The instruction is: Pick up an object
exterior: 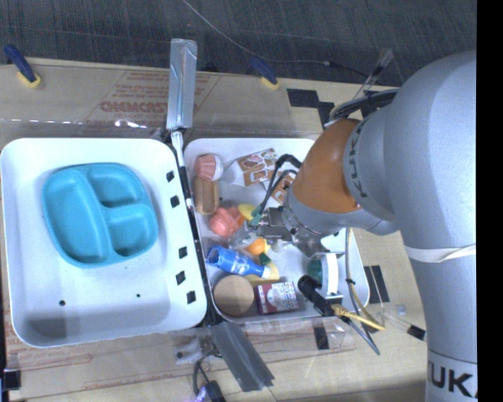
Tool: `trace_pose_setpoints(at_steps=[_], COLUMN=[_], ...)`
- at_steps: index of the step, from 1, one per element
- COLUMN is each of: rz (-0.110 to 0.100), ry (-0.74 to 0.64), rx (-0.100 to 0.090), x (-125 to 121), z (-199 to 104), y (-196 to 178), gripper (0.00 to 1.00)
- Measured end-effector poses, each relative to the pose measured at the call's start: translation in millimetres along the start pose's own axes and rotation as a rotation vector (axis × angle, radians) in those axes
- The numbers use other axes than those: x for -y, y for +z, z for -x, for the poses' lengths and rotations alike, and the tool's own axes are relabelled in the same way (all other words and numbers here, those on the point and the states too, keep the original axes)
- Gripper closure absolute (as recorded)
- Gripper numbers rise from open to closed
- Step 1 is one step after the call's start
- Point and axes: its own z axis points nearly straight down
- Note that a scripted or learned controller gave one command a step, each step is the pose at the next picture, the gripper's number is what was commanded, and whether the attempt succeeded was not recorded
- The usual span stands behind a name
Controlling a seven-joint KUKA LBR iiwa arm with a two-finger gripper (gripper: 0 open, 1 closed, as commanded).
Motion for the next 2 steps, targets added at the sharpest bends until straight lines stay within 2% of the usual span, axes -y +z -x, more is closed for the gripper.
trace_pose_setpoints(at_steps=[1, 2], rz=[-0.001, 0.015], ry=[-0.004, -0.155], rx=[0.0, 0.003], x=[0, -36], z=[0, -46], y=[-10, -167], gripper=[1.0, 1.0])
